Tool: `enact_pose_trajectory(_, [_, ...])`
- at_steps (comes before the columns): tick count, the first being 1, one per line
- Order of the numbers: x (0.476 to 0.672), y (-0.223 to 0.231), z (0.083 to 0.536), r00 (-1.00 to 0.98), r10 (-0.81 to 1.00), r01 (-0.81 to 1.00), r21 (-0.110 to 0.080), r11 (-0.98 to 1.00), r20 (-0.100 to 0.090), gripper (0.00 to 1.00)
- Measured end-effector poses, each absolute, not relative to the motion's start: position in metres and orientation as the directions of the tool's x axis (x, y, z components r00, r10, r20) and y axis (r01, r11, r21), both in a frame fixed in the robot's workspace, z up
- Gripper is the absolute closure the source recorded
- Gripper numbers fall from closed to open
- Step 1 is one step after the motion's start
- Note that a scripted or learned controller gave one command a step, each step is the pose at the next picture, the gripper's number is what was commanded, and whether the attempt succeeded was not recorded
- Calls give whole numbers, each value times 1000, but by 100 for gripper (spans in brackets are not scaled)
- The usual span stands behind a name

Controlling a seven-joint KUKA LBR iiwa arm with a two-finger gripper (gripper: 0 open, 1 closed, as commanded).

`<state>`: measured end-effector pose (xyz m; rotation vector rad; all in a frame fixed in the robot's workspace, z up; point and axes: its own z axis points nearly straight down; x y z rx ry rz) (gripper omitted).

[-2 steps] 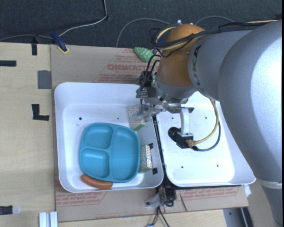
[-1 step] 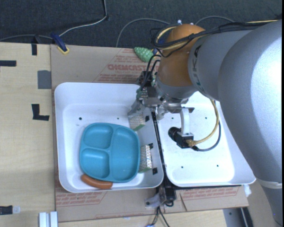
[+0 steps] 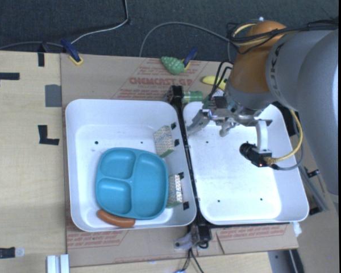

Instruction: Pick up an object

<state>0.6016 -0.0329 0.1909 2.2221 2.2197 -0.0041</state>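
Lying in the left bin (image 3: 79, 152), a smooth blue three-compartment plate (image 3: 132, 183) has an orange sausage-shaped piece (image 3: 116, 219) touching its near edge and two speckled sponge-like blocks (image 3: 163, 136) on its right-bin side. Right of that plate, the gripper (image 3: 213, 122) hangs over the glossy white right bin (image 3: 238, 206), fingers spread and holding nothing. Both bins sit on printed cardboard (image 3: 131, 78) over the pale wood worktop (image 3: 17, 175).
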Motion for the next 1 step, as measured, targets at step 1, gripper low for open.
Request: enact_pose_trajectory(1, [578, -36, 184, 0, 1000, 1000, -2, 0, -1, 0])
